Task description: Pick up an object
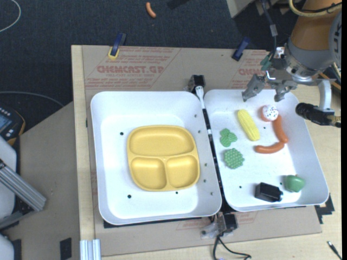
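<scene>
My gripper hangs over the back edge of the right bin, fingers spread open with nothing between them. Just in front of it lie a yellow corn cob and a small white and red piece. An orange sausage curves along the bin's middle right. Two green leafy pieces sit near the bin's left wall. At the front lie a black block and a green round piece.
The left bin holds a yellow divided plate. A black clamp sits between the bins at the back. A black cylinder juts in at the right edge. A small orange item lies on the dark floor beyond the bench.
</scene>
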Robot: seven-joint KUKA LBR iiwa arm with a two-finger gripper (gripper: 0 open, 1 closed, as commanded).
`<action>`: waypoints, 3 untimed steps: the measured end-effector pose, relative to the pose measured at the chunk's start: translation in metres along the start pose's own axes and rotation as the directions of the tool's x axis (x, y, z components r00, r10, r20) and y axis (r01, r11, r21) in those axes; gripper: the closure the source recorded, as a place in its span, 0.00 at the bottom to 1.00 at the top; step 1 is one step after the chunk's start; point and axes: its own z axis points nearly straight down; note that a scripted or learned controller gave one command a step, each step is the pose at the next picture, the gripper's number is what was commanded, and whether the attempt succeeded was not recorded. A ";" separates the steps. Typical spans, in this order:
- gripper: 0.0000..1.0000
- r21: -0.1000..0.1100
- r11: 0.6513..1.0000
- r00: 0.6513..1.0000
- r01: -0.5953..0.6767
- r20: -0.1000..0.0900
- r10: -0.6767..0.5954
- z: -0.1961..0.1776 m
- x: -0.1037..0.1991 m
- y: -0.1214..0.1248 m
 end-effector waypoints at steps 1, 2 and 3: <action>0.00 -0.015 1.000 1.000 0.002 0.002 -0.002 -0.009 0.000 0.002; 0.00 -0.011 1.000 1.000 0.002 0.001 -0.002 0.033 -0.001 0.003; 0.00 -0.010 1.000 1.000 0.002 0.001 -0.002 0.076 0.001 0.002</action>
